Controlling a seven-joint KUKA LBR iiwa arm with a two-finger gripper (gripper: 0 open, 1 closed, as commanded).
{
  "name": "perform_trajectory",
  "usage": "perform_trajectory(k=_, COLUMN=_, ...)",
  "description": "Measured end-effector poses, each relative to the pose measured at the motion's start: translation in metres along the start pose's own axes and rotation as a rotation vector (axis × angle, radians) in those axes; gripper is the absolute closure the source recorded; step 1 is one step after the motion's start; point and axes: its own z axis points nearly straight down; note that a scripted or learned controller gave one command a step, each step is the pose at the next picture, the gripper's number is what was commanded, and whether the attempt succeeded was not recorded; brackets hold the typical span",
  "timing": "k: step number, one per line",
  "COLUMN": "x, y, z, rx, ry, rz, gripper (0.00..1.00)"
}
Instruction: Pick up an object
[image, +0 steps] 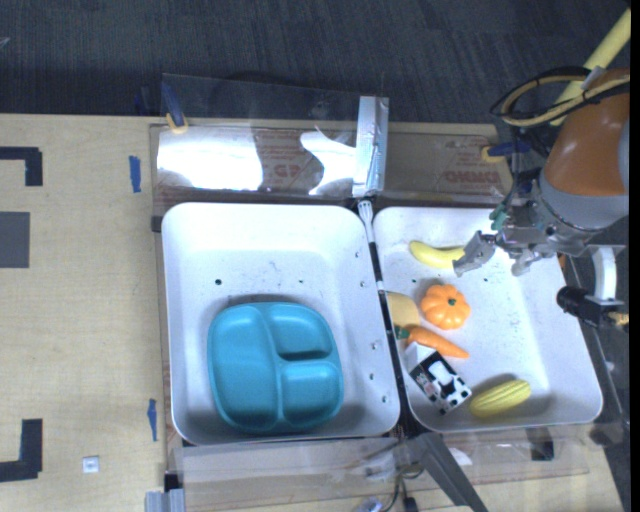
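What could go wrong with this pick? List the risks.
1. The gripper hangs beside the banana, near the right bin's back wall; a grasp may clip only its tip.
2. The toy pumpkin, carrot and cow figure crowd together, so a descent could nudge neighbours.

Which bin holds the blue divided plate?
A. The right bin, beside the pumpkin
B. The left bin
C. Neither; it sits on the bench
B: the blue divided plate lies in the left bin, while the small orange pumpkin sits in the right bin.
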Motion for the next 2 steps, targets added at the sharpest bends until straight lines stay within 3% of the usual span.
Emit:
perform_trajectory(k=1, x=0.007, y=0.030, z=0.108, rx=-0.010, ry=-0.003, rz=-0.260, gripper=0.00)
perform_trajectory(k=2, x=0.005, y=-0.020, z=0.108, rx=-0.013, ry=-0.002, rz=-0.177, gripper=0.00)
